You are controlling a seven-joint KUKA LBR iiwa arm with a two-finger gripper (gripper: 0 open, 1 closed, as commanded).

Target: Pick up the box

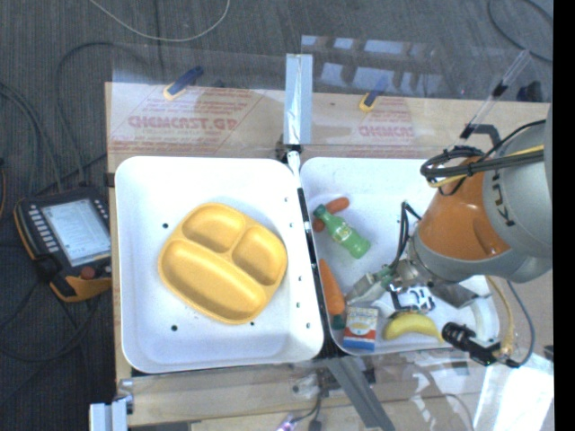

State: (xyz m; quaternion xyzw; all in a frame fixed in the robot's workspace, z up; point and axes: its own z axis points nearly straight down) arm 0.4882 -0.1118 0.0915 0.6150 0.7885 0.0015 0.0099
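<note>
Red, white and blue, the box [360, 327] lies against the near wall of the right bin [377, 176], just below and to the left of where we see the gripper [393, 278]; nothing sits between the gripper's tips, and box and tool look apart. We cannot tell whether the jaws stand open or closed, since the wrist and its cabling crowd them from our slant. Right of the box, and below the jaws, we see a yellow banana [411, 327] lying along the same wall, close beside the box. Left of the jaws we find an orange carrot [331, 292] stretched along the bin's left wall, its near end next to the box. Above and to the left of the jaws we see a green bottle [342, 232] lying tilted, with a small red-orange piece [331, 206] just beyond it. Rising from the jaws toward the right we follow the arm [517, 200], grey with its orange band. Well to the left of the jaws, we see the left bin [144, 330] holding a yellow divided plate [223, 260] with three compartments.
</note>
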